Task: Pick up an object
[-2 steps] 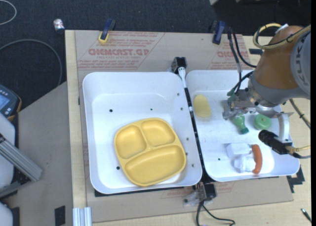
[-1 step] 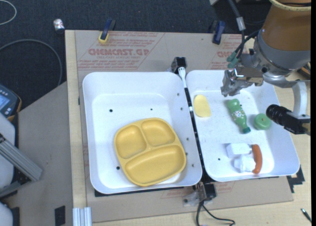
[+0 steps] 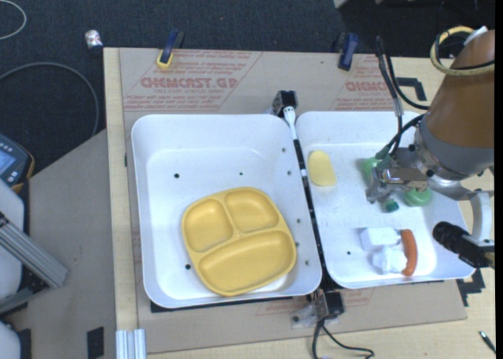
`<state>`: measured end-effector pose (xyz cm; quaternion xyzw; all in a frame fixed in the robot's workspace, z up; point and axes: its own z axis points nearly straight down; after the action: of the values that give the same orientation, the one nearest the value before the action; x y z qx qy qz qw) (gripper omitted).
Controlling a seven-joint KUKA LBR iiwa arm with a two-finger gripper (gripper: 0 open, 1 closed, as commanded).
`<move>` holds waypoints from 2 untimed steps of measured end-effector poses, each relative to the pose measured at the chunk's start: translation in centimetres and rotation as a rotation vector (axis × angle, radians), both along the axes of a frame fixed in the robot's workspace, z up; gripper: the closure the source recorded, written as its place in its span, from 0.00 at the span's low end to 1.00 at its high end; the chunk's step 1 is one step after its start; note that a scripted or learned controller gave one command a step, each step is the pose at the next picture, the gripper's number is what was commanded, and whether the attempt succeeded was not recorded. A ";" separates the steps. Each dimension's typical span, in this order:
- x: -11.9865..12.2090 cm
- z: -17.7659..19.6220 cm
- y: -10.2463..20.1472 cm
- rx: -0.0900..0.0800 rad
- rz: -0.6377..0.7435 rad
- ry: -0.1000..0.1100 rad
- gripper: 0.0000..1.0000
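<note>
Gripper (image 3: 387, 189) hung low in the right bin (image 3: 346, 263), down among green pieces (image 3: 416, 195); whether it gripped one, I could not tell. Yellow lump (image 3: 321, 168) lay near the bin's left wall, well apart from the gripper. White block (image 3: 383, 247) and orange stick (image 3: 408, 251) sat side by side toward the front. Left bin (image 3: 157, 192) carried a yellow tray (image 3: 237, 239).

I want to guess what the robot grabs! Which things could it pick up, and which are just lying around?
For the job: gripper, green thing beside it, yellow lump, orange stick, white pieces.

Just lying about: yellow divided tray, clamps, cables.
</note>
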<state>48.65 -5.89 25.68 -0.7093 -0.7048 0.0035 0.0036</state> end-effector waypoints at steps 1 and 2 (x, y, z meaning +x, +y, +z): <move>3.5 -9.2 -5.2 -0.001 0.002 -0.002 1.00; 2.8 2.1 2.0 0.001 0.016 -0.023 1.00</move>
<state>51.50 -3.87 27.73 -0.7038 -0.7103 -0.0050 -0.0039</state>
